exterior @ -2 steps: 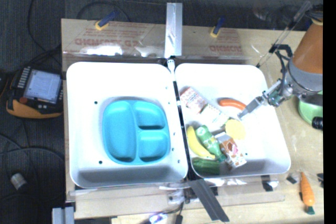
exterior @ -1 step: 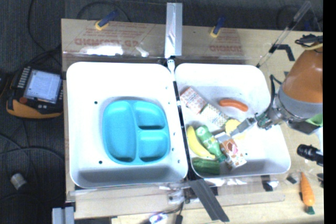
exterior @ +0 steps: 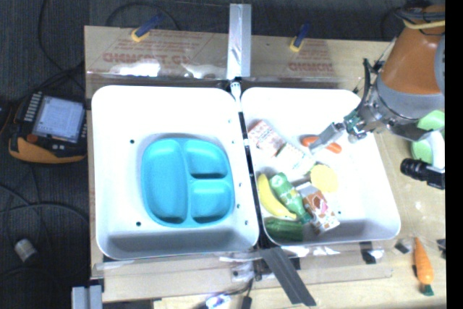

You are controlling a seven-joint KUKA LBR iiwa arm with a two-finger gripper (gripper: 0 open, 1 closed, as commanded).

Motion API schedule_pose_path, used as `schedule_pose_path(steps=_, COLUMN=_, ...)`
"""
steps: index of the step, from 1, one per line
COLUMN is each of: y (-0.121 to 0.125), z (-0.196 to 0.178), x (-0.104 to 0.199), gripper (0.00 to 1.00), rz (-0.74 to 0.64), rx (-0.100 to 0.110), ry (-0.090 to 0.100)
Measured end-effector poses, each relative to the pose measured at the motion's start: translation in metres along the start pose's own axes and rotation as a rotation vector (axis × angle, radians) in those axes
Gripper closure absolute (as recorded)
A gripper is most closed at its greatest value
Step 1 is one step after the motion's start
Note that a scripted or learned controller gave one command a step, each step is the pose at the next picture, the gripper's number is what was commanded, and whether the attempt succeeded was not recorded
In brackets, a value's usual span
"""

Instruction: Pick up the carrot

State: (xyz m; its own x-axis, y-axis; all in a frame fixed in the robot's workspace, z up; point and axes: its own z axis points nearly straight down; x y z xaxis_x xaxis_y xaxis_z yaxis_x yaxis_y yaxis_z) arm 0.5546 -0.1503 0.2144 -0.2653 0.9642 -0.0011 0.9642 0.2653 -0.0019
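Fingers [exterior: 323, 138]: slim grey, grip state unclear | carrot [exterior: 323, 144]: smooth orange taper, touching tips | right bin [exterior: 376, 177]: glossy white

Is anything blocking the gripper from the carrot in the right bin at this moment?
Nothing visible does. The gripper is already down at the carrot, which lies in the right bin apart from the pile. The nearest neighbours, a yellow round item and a white packet, sit below and left of it.
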Motion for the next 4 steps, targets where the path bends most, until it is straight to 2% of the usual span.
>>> schedule_pose_path(steps=1, y=0.000, z=-0.008, x=0.000, gripper=1.00, rz=-0.001, rx=0.003, ry=-0.001)
schedule_pose_path(steps=2, y=-0.014, z=-0.088, x=0.020, gripper=1.00, rz=-0.277, rx=-0.001, ry=-0.002)
schedule_pose_path(steps=3, y=-0.053, z=-0.211, x=0.027, gripper=1.00, rz=-0.439, rx=-0.003, ry=-0.002)
schedule_pose_path(steps=4, y=-0.071, z=-0.211, x=0.007, gripper=1.00, rz=-0.745, rx=-0.003, ry=-0.004)
